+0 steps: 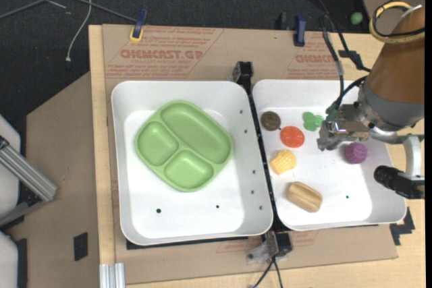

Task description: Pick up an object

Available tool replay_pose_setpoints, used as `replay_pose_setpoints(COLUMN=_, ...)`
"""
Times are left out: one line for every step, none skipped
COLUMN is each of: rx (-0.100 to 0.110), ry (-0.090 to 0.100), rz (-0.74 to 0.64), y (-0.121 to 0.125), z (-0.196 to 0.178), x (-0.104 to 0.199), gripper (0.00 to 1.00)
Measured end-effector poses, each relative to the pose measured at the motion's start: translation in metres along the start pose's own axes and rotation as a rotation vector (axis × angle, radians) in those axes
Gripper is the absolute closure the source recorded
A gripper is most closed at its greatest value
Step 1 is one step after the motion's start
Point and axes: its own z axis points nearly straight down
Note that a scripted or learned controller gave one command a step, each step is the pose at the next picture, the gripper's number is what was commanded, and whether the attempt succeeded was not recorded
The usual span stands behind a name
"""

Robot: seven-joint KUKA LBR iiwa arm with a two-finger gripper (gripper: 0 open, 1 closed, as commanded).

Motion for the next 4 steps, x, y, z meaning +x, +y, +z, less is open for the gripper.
replay_pose_setpoints(rx=0.002, ry=0.0, rz=0.001, y=0.001, z=-0.035, x=0.0, gripper=1.0)
replay_pose_setpoints(rx=0.01, ry=0.003, rz=-0.003, y=0.009, z=-0.02, x=0.055, gripper=1.0)
replay_pose_setpoints(rx=0.011, ry=0.002, rz=-0.002, y=0.019, z=-0.003, x=0.107, gripper=1.0)
replay_pose_setpoints(rx=0.004, ry=0.002, rz=-0.004, y=0.041, z=-0.005, x=0.154, gripper=1.0)
